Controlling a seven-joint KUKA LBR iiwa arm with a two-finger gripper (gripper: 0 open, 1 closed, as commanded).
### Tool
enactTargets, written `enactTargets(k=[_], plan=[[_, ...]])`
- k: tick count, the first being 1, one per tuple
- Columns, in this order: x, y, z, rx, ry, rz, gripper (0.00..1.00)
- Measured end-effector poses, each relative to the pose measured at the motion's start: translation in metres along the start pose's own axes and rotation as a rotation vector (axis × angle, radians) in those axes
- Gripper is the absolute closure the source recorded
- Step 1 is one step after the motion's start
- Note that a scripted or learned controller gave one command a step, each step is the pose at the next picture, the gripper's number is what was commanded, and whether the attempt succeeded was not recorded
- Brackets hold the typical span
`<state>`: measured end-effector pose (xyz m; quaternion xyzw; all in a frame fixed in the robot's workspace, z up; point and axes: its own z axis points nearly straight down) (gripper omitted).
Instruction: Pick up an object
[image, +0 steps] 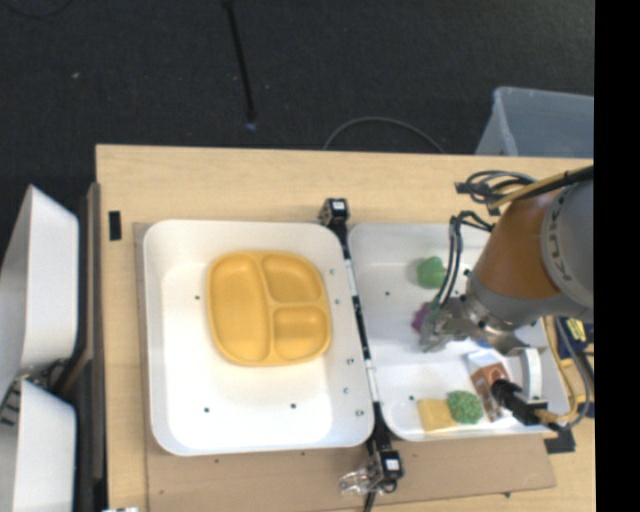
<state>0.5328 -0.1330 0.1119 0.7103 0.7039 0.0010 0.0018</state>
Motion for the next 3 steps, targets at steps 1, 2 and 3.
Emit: enactTargets(k=[1, 2, 3], plan=[[-0.004, 0.005, -0.064, -0.005, -0.001, -0.012, 1.0], [-0.005, 0.007, -0.096, -0.002, 0.0, -0.012, 1.0], [0.041, 0.006, -0.103, 0.002, 0.003, -0.016, 1.0]])
